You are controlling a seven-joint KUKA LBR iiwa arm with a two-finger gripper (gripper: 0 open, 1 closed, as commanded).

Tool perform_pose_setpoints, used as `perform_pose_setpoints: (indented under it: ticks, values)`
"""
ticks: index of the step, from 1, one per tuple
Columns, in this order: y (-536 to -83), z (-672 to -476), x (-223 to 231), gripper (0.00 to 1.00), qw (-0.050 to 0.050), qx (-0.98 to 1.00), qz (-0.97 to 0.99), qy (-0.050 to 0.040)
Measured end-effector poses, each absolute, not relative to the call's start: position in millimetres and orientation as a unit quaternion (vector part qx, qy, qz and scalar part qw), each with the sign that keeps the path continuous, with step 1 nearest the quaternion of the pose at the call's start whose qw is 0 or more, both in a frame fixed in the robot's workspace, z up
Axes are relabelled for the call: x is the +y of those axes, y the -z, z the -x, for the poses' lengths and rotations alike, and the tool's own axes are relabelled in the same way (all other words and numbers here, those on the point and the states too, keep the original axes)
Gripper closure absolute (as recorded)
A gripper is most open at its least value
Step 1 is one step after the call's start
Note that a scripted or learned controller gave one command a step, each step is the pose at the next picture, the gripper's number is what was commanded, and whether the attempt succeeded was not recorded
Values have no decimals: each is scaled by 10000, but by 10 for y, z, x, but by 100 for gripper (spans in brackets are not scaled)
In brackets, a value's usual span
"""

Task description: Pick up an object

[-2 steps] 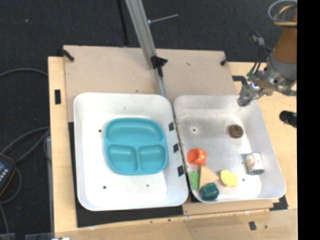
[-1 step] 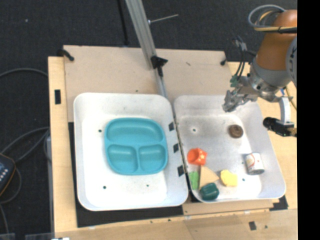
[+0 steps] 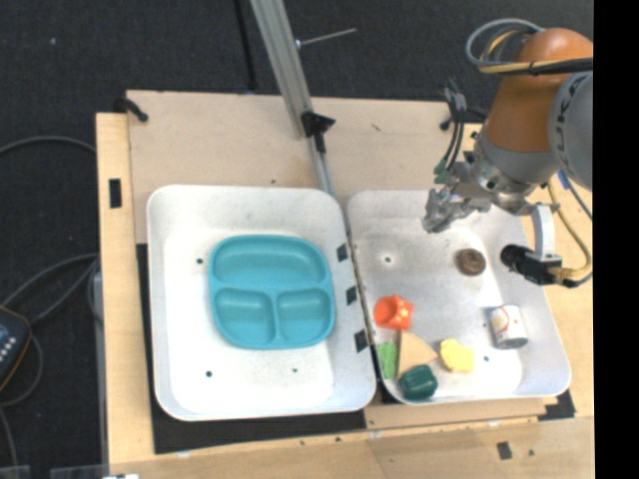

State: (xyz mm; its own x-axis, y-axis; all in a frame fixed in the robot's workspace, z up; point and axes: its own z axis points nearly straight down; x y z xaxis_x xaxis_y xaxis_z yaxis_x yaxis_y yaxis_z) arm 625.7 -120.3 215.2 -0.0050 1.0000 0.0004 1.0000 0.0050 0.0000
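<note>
My gripper [image 3: 437, 218] hangs over the back part of the right bin [image 3: 419, 267], with nothing visible between its fingers. A small brown round piece [image 3: 470, 261] lies a little in front and to the right of it. Further forward sit an orange piece [image 3: 393, 313], a tan wedge [image 3: 415, 350], a yellow piece [image 3: 457, 355], a dark green piece [image 3: 417, 380] and a light green strip [image 3: 387, 358]. A small white can [image 3: 506, 325] lies near the bin's right side.
A teal divided plate [image 3: 270, 290] rests in the left bin [image 3: 180, 267]. A slanted metal pole [image 3: 290, 68] rises behind the bins. Cables hang off the arm at the right bin's right edge.
</note>
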Motion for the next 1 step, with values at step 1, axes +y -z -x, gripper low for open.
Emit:
perform_pose_setpoints:
  ticks: [1]
  values:
    - [-2284, -6119, -772, 100, 0, -7093, 7049, 12]
